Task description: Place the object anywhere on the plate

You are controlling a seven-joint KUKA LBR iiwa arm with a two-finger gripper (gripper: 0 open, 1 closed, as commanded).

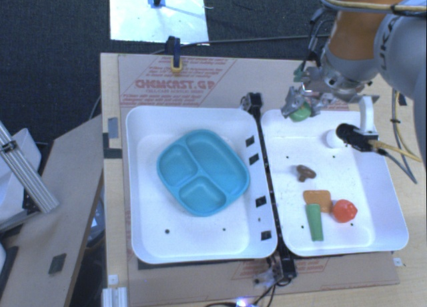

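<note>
Green object (301,113) between tool (300,107) fingers above right bin (380,185); plate (203,172) in left bin (143,185).

Plate (203,172) in left bin (143,185)

The bench (200,75) is viewed from a single fixed camera mounted above, angled downward, far enough that both bins (153,165) are taken in whole.

The grey arm (400,32) is seen reaching in from the right, its orange band (363,5) raised above the wrist. The gripper (301,107) is pointed downward at the far edge of the right-hand bin (380,185), with a small green object (301,113) pinched between its fingers.
</note>
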